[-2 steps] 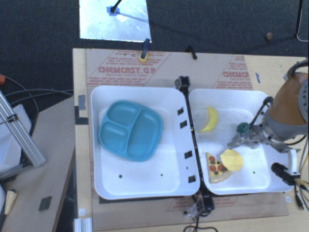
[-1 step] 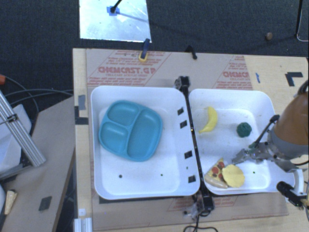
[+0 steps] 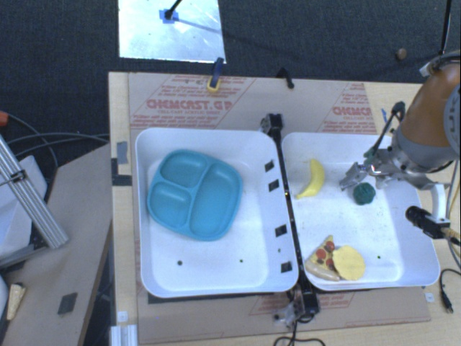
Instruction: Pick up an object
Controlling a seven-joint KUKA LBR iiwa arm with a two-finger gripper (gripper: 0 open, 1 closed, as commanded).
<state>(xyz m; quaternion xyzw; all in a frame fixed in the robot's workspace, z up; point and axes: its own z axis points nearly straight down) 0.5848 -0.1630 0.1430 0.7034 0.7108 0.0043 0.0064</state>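
Glare and the slanting angle made the gripper [image 3: 358, 176] hard to read: its grey fingers reached into the right bin [image 3: 414, 269] just above a dark green ball [image 3: 364, 193], close enough that touching or apart could not be told, and whether the hand was spread or pressed together could not be told either. Nothing showed between the fingers. The arm [image 3: 432, 125] was cut off at the right edge, so only its orange band and grey wrist were seen. In the same bin a banana [image 3: 312, 178] lay near the left wall, well apart from a pizza slice [image 3: 324, 256] and a yellow disc [image 3: 349, 262] that overlapped at the front; which lay on top was unclear. The left bin [image 3: 162, 272] held a blue divided plate [image 3: 194, 195], tilted a little. Red lettering on the board [image 3: 238, 101] under the bins read "CHEMCAST GP" on the left; on the right it was partly hidden by the arm. A shiny sheet [image 3: 169, 20] lay on the dark floor beyond.
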